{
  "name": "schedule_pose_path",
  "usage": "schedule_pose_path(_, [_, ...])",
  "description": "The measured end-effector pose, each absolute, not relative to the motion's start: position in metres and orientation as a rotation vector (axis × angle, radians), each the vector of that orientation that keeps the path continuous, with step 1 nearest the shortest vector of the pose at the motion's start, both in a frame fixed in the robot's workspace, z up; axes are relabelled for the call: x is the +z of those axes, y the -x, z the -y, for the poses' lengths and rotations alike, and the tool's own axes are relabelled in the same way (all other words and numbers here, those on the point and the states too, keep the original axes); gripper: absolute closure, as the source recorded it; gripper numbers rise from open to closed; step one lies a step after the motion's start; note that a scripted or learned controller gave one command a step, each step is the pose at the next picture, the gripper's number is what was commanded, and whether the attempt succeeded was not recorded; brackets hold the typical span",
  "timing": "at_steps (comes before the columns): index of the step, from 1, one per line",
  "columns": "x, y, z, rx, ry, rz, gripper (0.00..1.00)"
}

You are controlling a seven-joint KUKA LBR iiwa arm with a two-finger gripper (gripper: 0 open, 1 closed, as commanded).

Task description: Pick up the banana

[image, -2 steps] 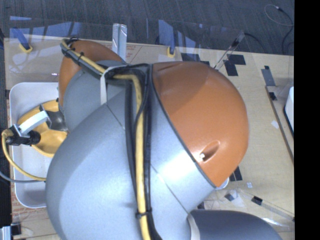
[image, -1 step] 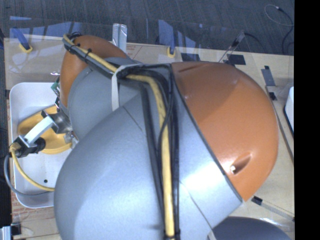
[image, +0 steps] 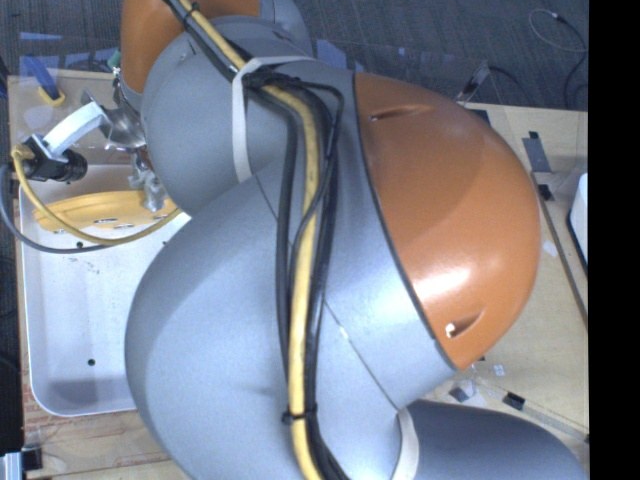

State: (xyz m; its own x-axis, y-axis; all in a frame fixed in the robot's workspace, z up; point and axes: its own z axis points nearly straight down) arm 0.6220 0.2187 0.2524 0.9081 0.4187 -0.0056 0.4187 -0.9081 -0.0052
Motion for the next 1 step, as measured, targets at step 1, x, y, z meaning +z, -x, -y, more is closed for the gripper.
schedule_pose_path(1, [0.1775, -0.5462, -0.2197, 0.033, 3.057, 0.699, 1.0])
